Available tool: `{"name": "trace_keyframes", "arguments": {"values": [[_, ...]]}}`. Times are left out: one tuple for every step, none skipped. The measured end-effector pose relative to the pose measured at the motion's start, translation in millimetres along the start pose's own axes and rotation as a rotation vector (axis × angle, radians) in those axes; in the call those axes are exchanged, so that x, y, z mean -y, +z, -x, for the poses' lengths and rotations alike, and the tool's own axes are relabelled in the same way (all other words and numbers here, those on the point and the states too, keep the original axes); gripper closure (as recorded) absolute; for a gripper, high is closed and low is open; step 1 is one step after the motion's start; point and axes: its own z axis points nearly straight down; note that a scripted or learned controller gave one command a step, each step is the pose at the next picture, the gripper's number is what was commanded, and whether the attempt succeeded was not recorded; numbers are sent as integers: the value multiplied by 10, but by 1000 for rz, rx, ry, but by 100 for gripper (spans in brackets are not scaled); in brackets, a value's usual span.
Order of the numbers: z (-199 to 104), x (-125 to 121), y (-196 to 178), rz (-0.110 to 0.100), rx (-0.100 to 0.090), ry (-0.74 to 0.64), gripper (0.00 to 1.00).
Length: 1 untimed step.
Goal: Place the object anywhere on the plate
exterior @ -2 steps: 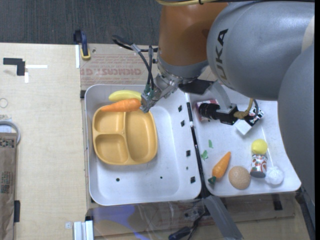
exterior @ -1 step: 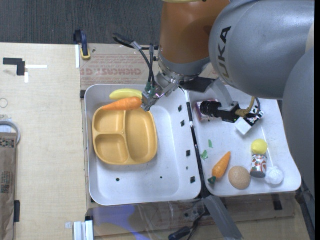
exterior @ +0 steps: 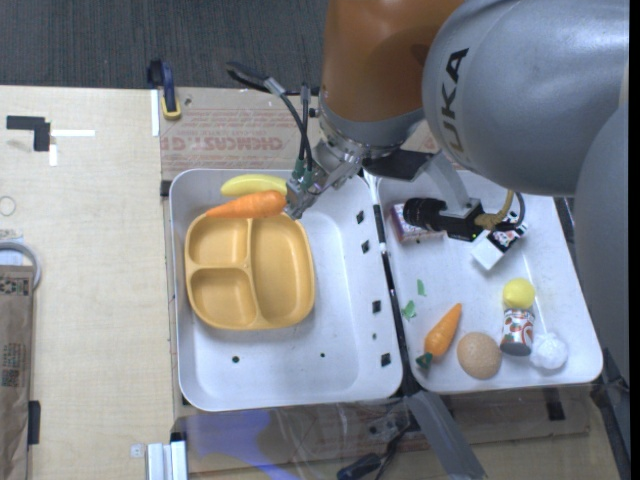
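**Base:** Surface and surroundings?

**Operator:** I noted a pale wood-grain table (exterior: 90,268) with dark ribbed floor (exterior: 100,18) beyond its far edge. Two shallow white bins sat side by side on it, the left bin (exterior: 290,368) and the right bin (exterior: 555,268). A flat cardboard sheet (exterior: 230,133) lay behind the left bin. A brown paper bag (exterior: 12,368) sat at the view's left edge.

**Base:** Materials and shapes?

**Operator:** The plate (exterior: 250,268) was in the left bin. It was yellow-tan, matte and rounded, with three compartments. The large carrot (exterior: 248,205) was orange, smooth and tapered. It lay along the plate's far rim, but I could not tell whether it was on the rim or just behind it. A yellow banana (exterior: 253,183) lay just beyond the carrot. The hand (exterior: 297,203) sat at the large carrot's right end, and I could not tell whether it was open, closed or gripping. The right bin held a small carrot (exterior: 443,330) beside a tan egg (exterior: 479,355). Near those were a yellow ball (exterior: 518,293) and a small printed can (exterior: 516,333).

**Base:** Any writing?

**Operator:** The grey arm (exterior: 530,78) showed "UKA" in dark letters. The cardboard carried red print that was inverted from my view, and I could not read it.
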Motion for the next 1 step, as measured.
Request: {"name": "trace_keyframes", "arguments": {"values": [[-378,433,126,5,-3,-249,100]]}}
